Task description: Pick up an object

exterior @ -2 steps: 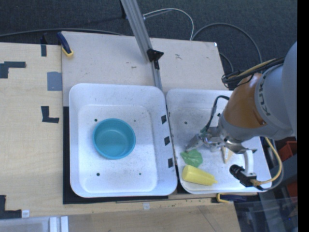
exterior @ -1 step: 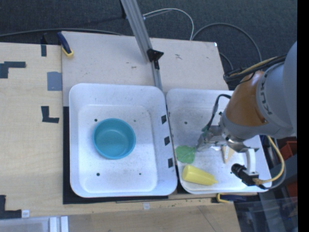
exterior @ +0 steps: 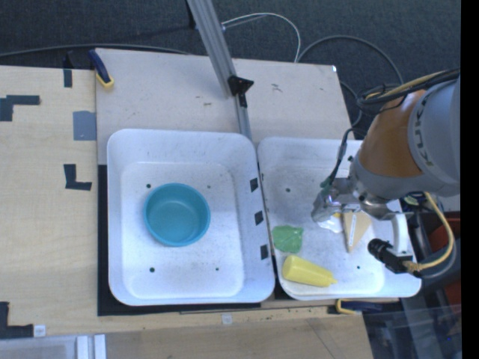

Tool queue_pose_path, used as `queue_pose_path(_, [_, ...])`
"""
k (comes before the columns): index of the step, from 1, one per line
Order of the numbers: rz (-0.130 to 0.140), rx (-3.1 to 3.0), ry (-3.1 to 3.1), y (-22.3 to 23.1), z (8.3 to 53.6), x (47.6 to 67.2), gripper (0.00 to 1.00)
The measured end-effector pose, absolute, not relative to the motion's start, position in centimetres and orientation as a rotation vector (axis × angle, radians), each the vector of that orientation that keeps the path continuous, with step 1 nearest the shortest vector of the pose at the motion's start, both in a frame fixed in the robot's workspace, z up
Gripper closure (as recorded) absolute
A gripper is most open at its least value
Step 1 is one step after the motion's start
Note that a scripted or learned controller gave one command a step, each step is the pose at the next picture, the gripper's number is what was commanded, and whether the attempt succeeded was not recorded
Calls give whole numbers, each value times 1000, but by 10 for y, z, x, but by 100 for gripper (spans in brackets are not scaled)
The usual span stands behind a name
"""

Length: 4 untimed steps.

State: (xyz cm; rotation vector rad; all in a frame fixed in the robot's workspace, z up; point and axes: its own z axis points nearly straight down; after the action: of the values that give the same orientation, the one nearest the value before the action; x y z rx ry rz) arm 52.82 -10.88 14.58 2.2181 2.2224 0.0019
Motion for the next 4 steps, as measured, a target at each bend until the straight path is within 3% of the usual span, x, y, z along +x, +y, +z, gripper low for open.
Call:
queue_pose_path(3, [4, 2216, 2221, -105, 291, 543, 100])
queue_pose_path(4, [0, 2215, 2230, -50, 282, 567, 100])
